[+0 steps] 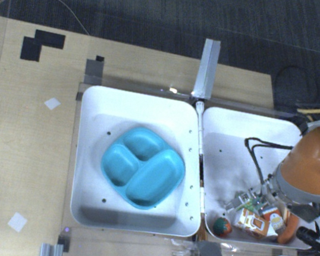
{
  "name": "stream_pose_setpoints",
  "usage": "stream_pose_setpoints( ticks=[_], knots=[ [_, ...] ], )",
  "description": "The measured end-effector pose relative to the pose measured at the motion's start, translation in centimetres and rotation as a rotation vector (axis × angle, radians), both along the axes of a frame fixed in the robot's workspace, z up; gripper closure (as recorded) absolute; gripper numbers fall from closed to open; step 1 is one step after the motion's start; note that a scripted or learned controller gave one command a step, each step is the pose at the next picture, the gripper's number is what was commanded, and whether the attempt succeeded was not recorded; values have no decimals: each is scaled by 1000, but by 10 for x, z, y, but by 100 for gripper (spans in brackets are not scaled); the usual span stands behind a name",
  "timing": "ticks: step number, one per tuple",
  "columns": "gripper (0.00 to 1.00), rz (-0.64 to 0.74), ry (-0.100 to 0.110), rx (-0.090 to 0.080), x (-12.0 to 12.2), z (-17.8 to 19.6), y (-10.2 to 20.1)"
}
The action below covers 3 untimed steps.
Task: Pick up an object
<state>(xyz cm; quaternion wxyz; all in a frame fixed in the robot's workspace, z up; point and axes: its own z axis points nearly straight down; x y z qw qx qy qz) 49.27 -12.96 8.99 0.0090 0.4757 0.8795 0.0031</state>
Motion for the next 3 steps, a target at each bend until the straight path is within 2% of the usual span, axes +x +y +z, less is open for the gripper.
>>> stream_pose_setpoints(
  ticks=[1,2,3],
  knots=[
    [0,314,4,-4,-1,0,-26],
    [0,446,7,-7,7,0,-24],
    [0,363,2,-9,-1,0,-3]
  ],
)
